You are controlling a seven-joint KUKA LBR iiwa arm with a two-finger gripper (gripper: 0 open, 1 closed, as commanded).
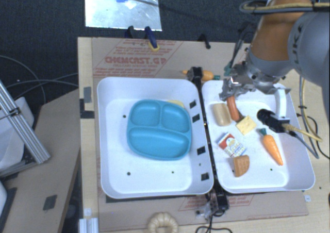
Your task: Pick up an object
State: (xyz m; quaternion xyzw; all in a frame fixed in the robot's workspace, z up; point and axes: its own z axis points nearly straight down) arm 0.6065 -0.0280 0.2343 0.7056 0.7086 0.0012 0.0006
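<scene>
From my remote station I read the gripper (230, 93) as hanging over the far end of the right bin (301, 175), low above the toy food. Directly beneath its tip, and running toward me from it, lies the sausage (233, 108), a reddish-orange cylinder whose far end sits at or under the tip. I cannot tell from this slant whether they touch, and I cannot tell how the gripper stands, so I claim no grasp. I judge the sausage to be the target. Its long axis runs away from the gripper toward the near rim, leaning slightly to my right, so a closing line set across that axis would suit it. Just to the gripper's near left, touching or almost touching the sausage, lies the bread roll (222, 114), roughly parallel to it. A cheese wedge (246, 125) sits just past the sausage's near end. The carrot (271, 148) lies well apart on the near right, its tip pointing toward me. The blue tray (159, 129) rests in the left bin (111, 175), well clear.
</scene>
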